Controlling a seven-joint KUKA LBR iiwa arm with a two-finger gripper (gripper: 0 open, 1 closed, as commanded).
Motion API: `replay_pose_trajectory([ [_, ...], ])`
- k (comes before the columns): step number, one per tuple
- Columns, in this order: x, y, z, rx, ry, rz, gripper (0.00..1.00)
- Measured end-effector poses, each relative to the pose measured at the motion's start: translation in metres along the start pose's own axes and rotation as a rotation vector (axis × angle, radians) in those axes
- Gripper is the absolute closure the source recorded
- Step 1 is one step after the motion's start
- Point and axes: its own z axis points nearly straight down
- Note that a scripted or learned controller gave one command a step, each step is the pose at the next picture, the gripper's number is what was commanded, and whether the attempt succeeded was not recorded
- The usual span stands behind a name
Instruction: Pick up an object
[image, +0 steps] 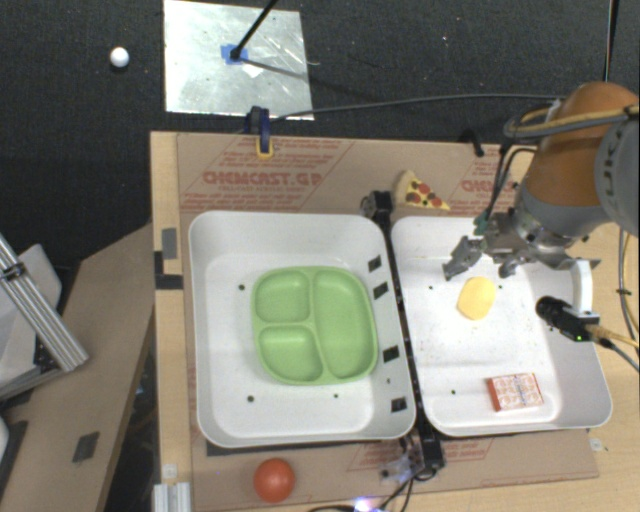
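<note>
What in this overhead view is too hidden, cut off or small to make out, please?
- Gripper: whether its fingers are open or shut, blurred against the right bin.
- Small box: its print is too small to read.
- Arm: cut off by the right edge.

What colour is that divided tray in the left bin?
Light green: the divided tray has three compartments, clear in the camera view.

Gripper (486, 258) just above yellow object (476, 298) in right bin (575, 405).
</note>
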Motion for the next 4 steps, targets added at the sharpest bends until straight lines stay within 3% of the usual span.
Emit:
replay_pose_trajectory([
  [1,0.000,0.003,-0.007,-0.012,-0.001,-0.002,0.00],
  [3,0.003,0.003,0.108,-0.009,-0.001,0.000,0.00],
  [4,0.003,0.005,0.094,-0.015,-0.002,0.001,1.00],
])
